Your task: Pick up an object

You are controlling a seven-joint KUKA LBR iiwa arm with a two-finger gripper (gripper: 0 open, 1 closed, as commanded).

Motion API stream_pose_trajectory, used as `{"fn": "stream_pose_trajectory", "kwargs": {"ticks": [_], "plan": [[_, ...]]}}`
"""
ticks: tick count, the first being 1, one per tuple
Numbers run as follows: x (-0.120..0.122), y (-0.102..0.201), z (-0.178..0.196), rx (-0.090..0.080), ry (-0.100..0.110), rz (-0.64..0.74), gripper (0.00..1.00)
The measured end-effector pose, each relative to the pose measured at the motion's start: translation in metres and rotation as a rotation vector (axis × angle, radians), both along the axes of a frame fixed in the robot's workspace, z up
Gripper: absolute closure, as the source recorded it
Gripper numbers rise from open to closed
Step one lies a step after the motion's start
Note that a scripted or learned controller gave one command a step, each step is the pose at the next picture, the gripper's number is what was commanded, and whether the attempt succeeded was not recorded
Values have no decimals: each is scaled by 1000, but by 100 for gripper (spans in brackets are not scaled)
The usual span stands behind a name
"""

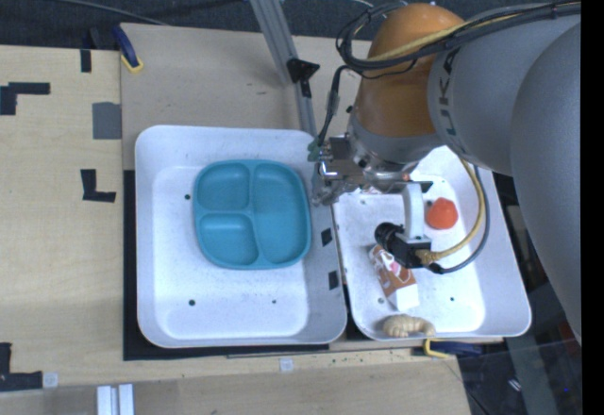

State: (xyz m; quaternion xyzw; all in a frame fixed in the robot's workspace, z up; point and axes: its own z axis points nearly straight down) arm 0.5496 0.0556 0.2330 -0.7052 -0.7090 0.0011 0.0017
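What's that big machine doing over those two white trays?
A robot arm reaches in from the right, its gripper poised above the edge where two white bins meet. The left bin holds a teal divided plate. The right bin holds a small orange object, a brown and white packet and a pale lump at its near rim. It is meant to pick one up; nothing is visibly in its grip.

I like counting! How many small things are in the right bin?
3: an orange round ball at the right, a brown-and-white packet mid-bin, a beige lumpy piece in front. The arm may hide more.
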Motion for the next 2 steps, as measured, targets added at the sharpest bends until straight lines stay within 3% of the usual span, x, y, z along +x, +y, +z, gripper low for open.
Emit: {"fn": "stream_pose_trajectory", "kwargs": {"ticks": [1, 2], "plan": [[-24, 46, -11, 0, 1, 0, 100], [-23, 43, -10, -1, -1, -3, 0]]}}
